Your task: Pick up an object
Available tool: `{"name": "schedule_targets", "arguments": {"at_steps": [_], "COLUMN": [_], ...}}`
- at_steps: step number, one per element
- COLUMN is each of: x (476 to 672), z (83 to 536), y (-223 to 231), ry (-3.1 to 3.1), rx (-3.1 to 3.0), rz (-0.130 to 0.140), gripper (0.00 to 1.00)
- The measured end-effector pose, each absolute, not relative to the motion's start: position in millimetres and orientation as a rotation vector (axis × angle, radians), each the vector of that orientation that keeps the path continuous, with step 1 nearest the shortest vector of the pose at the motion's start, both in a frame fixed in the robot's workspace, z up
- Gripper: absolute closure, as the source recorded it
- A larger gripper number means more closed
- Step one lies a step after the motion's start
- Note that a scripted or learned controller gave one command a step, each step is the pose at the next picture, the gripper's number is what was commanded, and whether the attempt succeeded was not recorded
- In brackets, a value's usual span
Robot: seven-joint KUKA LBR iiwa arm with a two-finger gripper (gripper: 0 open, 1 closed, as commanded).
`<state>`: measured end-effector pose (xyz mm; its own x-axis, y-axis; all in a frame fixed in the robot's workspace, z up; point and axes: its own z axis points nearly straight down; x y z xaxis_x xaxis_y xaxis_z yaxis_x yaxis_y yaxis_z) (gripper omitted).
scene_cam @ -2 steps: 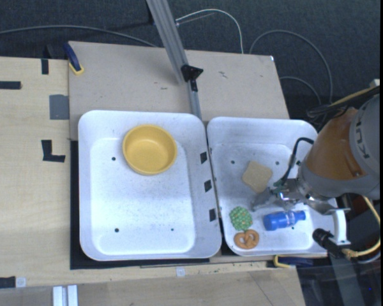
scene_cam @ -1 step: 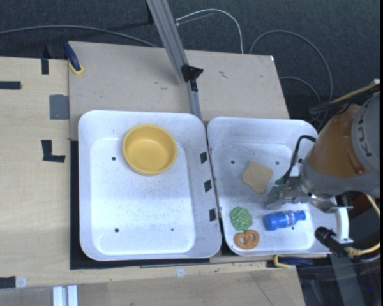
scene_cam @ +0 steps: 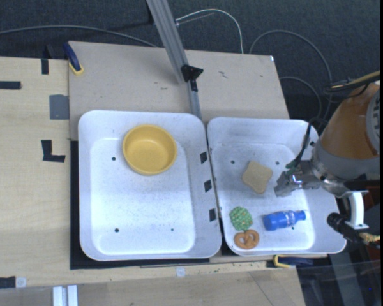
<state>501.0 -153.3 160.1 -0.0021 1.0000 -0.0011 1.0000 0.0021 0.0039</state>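
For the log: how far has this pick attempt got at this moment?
Done: the gripper is down inside the right bin, beside the tan sponge. In hand: nothing visibly held. Left: the grasp and lift. The sponge, blue bottle, green ball and pretzel all lie on the bin floor; the yellow bowl sits in the left bin.

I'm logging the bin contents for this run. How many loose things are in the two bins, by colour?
Yellow: 1, the bowl
Tan: 1, the sponge
Green: 1, the ball
Blue: 1, the bottle
Brown: 1, the pretzel
Total: 5
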Motion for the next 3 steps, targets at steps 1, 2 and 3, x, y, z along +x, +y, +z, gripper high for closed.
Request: {"name": "schedule_targets", "arguments": {"at_steps": [1, 2, 3], "x": [502.2, 504.2, 509.5], "z": [212.8, 219.9, 211.3], "y": [-153.2, -95.4, -37.9], "ry": [2.221, 2.231, 2.232], "rx": [2.216, 2.214, 2.216], "rz": [0.003, 0.002, -0.001], "gripper": [1.0, 1.0, 1.0]}}
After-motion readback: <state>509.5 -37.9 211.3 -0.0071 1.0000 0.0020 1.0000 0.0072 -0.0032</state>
